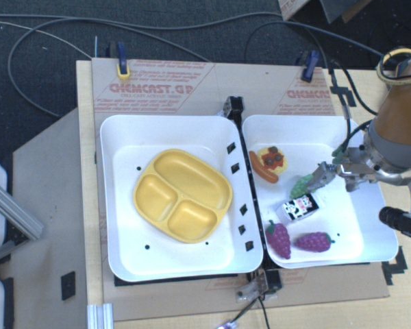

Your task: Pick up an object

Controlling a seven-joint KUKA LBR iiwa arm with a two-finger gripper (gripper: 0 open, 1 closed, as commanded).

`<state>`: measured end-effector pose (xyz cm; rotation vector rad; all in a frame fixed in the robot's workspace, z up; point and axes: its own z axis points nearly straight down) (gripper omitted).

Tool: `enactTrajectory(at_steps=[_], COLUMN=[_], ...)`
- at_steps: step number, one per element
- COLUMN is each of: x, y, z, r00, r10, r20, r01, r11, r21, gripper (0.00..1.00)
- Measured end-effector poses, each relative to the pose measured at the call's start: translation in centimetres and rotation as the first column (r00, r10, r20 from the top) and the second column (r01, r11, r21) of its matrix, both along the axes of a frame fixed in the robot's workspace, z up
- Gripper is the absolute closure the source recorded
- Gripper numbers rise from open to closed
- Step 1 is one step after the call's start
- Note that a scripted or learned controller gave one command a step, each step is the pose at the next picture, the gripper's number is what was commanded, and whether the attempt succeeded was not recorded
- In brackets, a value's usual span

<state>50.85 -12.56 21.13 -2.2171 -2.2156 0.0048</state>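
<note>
A light brown cardboard sheet [157, 88] with red printed letters covers the bench, fixed by two blue clamps at its far edge, one on the left [122, 60] and one on the right [309, 66]. Around it is dark grey carpet [41, 81] with thin cables lying on it.

There are two shallow white bins. The left bin [116, 204] holds one yellow plastic plate with three compartments [183, 195]. The right bin [356, 225] holds five small things: one toy hot dog [261, 166], one small round toy pizza [273, 159], one green leafy toy [301, 185], one small black and white carton [299, 208], and two purple toy grape bunches, one near the divider [279, 240] and one beside it [313, 241].

The gripper [322, 175] is low over the right bin, just beside the green leafy toy; I cannot tell its state.
</note>
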Motion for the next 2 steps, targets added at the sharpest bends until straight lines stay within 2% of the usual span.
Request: enactTrajectory(at_steps=[1, 2], x=[0.6, 0.3], y=[-0.4, -0.2], z=[-4.7, -10.4], r00=[1.0, 1.0], r10=[0.0, 0.0], r20=[0.0, 0.009], r01=[0.0, 0.0], r11=[1.0, 1.0], r21=[0.0, 0.004], gripper=[0.0, 0.0])
